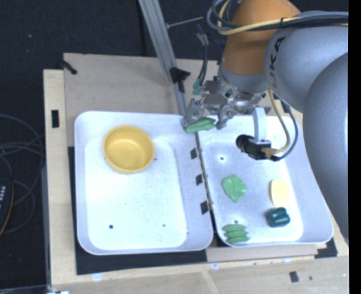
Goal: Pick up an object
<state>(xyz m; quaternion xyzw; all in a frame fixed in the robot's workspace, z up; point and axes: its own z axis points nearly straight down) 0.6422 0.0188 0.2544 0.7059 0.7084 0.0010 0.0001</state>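
Green object [200, 125]: clamped between the fingers of the hand [203, 122], above the bins' shared wall at its far end.
Right bin [309, 182]: below the hand; holds a green lump [234, 187], yellow piece [279, 192], dark green block [277, 217], ridged green piece [235, 232].
Left bin [88, 182]: holds a yellow bowl [129, 149], well left of the hand.

A: What does the arm [315, 60] look like, there at the right of the frame?

B: Broad, smooth grey casing, rounded like a barrel. Above the wrist sits an orange band [257, 26], domed and glossy.

A: Any cables?

B: Several. Grey and yellow ones loop over the orange part near the top (one bundle curls at its upper left). Another cable [284, 136] hangs in a loop lower down, near a small black fitting [252, 144]. The gripper [208, 112] is bare metal with dark parts.
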